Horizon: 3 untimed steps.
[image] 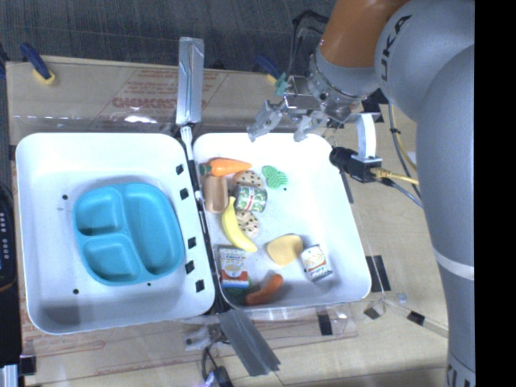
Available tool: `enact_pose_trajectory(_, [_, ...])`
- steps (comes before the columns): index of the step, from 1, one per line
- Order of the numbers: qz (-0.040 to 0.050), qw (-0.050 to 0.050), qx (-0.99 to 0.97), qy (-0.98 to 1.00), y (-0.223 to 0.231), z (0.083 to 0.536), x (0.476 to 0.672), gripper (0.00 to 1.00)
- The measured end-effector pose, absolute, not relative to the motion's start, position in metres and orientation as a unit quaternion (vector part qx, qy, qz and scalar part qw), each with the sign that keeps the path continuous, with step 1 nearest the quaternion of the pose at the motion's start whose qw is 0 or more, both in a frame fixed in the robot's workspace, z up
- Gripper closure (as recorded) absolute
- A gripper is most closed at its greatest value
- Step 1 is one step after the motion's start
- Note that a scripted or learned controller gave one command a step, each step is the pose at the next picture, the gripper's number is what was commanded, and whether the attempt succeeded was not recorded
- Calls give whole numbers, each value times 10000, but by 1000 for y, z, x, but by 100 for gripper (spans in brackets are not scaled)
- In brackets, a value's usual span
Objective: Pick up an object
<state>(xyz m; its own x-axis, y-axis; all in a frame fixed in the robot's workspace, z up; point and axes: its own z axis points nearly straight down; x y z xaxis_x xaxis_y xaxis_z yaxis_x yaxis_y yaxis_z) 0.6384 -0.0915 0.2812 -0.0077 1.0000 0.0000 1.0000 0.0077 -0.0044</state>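
While reaching from right, tool (pixel 289 124) spread empty, above right bin's (pixel 343 216) far rim.

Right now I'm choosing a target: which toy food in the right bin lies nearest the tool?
The green leafy piece, closest below the tool; the carrot lies farther left.

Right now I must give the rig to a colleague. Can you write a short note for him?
Hand: fingers open, holding nothing, over the far rim of the right bin.
Items: carrot, banana, small can and other toy food, all lying in the right bin. Blue tray lies in the left bin.
Done: nothing picked.
Left: choose one item, lower, grasp, lift.
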Motion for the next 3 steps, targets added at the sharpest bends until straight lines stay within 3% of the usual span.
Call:
enact_pose_trajectory(1, [5,-6,-6863,-7273,-93,103,656,0])
enact_pose_trajectory(2, [-21,-38,-6789,-7342,-122,98,632,0])
enact_pose_trajectory(3, [-20,-54,-6778,-7353,-123,110,634,100])
